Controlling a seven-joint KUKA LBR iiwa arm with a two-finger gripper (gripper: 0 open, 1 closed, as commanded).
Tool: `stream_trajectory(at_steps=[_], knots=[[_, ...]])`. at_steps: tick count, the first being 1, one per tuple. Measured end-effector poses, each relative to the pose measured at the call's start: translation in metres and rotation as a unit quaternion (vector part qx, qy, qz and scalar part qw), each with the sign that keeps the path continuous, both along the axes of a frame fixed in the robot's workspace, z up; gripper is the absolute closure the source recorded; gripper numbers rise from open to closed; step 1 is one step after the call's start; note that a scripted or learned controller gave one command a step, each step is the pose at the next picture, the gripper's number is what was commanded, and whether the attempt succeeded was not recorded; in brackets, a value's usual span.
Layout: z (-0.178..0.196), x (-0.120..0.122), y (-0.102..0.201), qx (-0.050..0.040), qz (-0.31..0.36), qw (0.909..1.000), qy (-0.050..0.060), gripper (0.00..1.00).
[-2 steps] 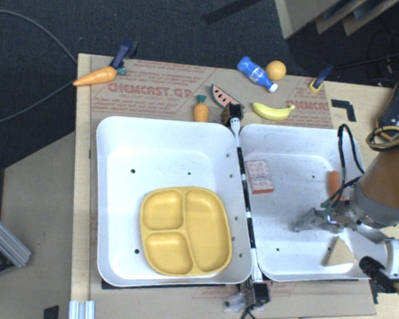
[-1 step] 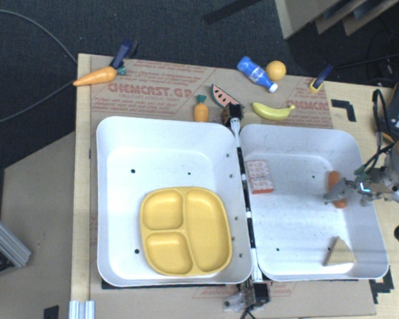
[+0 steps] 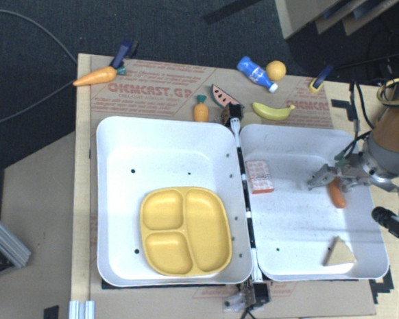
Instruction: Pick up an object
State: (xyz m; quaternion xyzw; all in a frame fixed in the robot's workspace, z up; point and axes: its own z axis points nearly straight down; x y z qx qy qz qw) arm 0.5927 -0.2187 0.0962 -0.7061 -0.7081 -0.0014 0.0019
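Reaching in from the right edge of the surface, over the right bin: hand low at that bin's right side, metal fingers splayed apart, released, gripping nothing. Lying just beneath and touching the fingertips, an orange carrot-like piece, flat on the bin floor, not lifted. Resting near the same bin's left wall, a small red-and-white packet, print too small to read. Leaning at the bin's front right corner, a tan wedge-shaped block.

Sitting in the left bin, toward its front, a yellow three-compartment plate.

Printed in red along the cardboard at the back edge of the surface, lettering reading roughly "CHEMCAST GP", partly covered by the bins. Scattered along that back edge: toy carrot at the left corner, small orange bottle-shaped toy, watermelon slice, banana, blue bottle with a white cap, and an orange ball just beside it.
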Motion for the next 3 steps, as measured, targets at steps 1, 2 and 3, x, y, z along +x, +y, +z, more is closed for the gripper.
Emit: stream_trajectory(at_steps=[1,2,3], knots=[[0.011,0.001,-0.001,-0.0023,0.000,1.0000,-0.002,1.00],[-0.004,-0.005,-0.007,-0.0059,-0.001,0.9999,-0.009,1.00],[-0.008,0.013,-0.007,-0.0048,-0.001,1.0000,-0.004,1.00]])
